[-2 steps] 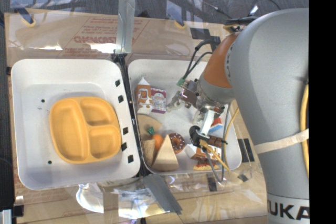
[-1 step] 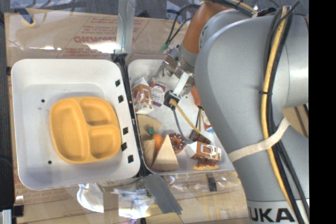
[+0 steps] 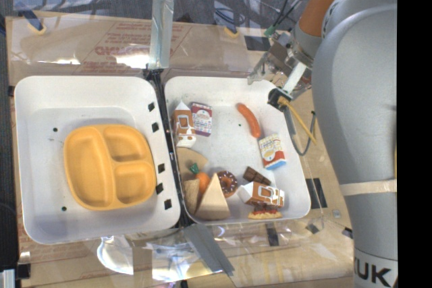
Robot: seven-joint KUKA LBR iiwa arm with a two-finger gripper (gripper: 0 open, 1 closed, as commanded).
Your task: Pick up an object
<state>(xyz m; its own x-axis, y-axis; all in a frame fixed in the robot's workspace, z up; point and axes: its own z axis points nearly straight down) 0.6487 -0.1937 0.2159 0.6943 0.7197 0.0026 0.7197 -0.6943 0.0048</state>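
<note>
My gripper point(image 3: 278, 77) hangs over the far right corner of the right bin point(image 3: 297, 175), above the rim and apart from the toys. The nearest item is an orange-red sausage point(image 3: 250, 119), lying just below and to the left of it. A small red-and-white carton point(image 3: 272, 150) lies further down by the right wall. Two more small cartons point(image 3: 192, 121) sit at the bin's left side. At the front lie a tan cheese wedge point(image 3: 212, 199), a chocolate donut point(image 3: 227, 182), a carrot point(image 3: 202, 180) and another carton point(image 3: 264, 195).
The left bin point(image 3: 40, 98) holds a yellow divided plate point(image 3: 108, 165). The grey arm point(image 3: 358, 111) covers the bench along the right side. A yellow cable point(image 3: 300, 131) loops beside the right bin's right wall. Tape strips and plastic sheeting lie around the bins.
</note>
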